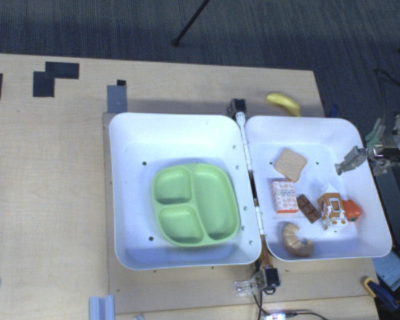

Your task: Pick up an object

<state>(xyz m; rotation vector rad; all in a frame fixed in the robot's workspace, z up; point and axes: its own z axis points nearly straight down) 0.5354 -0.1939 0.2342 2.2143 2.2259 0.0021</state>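
The right bin (pixel 320 129) holds several small items. A tan slice of toast (pixel 291 164) lies near its middle. Below it sit a red and white packet (pixel 284 197), a dark brown bar (pixel 308 209), a croissant (pixel 296 239) and an orange and white toy (pixel 337 210). My gripper (pixel 352 160) hangs at the right side of this bin, above its floor and to the right of the toast, with nothing visible between its fingers.
The left bin (pixel 130 145) holds a green divided plate (pixel 196 205). A yellow banana (pixel 283 103) lies on the bench behind the right bin. The arm enters from the right edge.
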